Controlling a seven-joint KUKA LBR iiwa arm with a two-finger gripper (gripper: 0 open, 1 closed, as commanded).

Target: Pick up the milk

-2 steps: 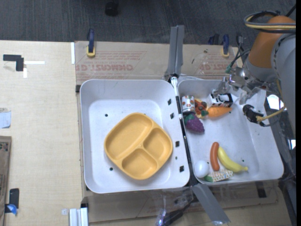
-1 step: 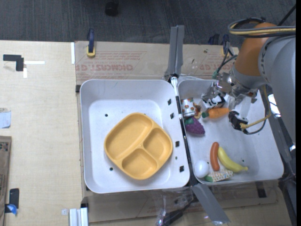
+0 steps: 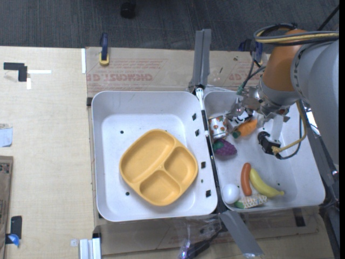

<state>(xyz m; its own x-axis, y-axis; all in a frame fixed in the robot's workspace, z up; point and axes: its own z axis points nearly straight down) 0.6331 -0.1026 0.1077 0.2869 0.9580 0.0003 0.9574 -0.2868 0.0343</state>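
The grey KUKA arm (image 3: pixel 318 69), with its orange band (image 3: pixel 283 63), reaches in from three o'clock and bends down over the far end of the right bin (image 3: pixel 307 196). At nine o'clock from it sits the left bin (image 3: pixel 105 161), which carries a yellow divided plate (image 3: pixel 158 167) near its centre. In the right bin the toys fall into two clusters. Toward six o'clock lie a banana (image 3: pixel 264 183), a red sausage (image 3: pixel 246 178), a piece of corn (image 3: pixel 252 201) and a white egg (image 3: pixel 230 192). Toward twelve o'clock, just under the wrist, sit a bunch of purple grapes (image 3: pixel 225 149), a small can (image 3: pixel 217 127), a carrot (image 3: pixel 247 128) and what looks like the milk (image 3: pixel 241 117), a small black-and-white carton wedged between the can and the carrot. The gripper (image 3: pixel 245 109) hangs right above that carton, but whether it is spread or closed I cannot tell, since the wrist and cables cover it. The likely trouble comes from crowding: the carrot touches the carton and the can is just beside it, so a descent slightly toward four o'clock could pinch the carrot instead, or push the carton against the bin wall and tip it. The loose black cable (image 3: pixel 269 144) dangling at five o'clock of the wrist might also snag nearby toys.
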